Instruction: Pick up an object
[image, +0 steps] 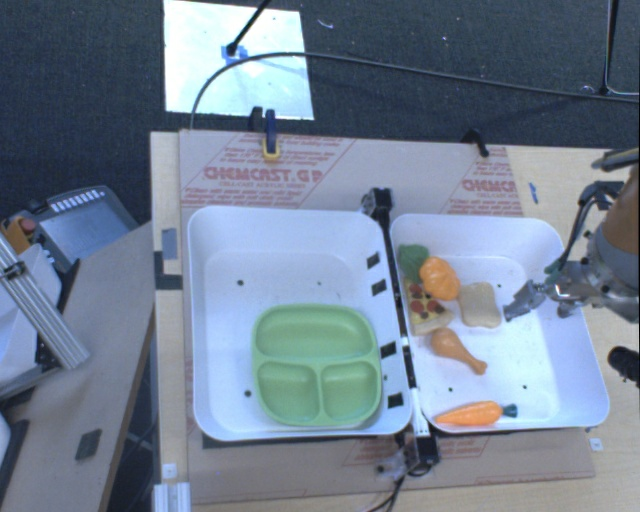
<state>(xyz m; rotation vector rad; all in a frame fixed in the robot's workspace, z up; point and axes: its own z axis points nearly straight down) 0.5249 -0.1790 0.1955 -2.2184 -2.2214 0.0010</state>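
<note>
Hovering at the right bin's (570, 330) right side, the gripper (527, 297) sits just beside the bread slice (480, 305); can't tell if it's open. Carrot (468, 413) lies lower right.

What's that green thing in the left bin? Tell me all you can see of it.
The green tray is a pale green divided plate of what looks like plastic, with rounded corners, one long compartment at the back and two smaller ones in front. It lies flat, right side up, in the left bin, near the front right corner, with nothing in it.
</note>
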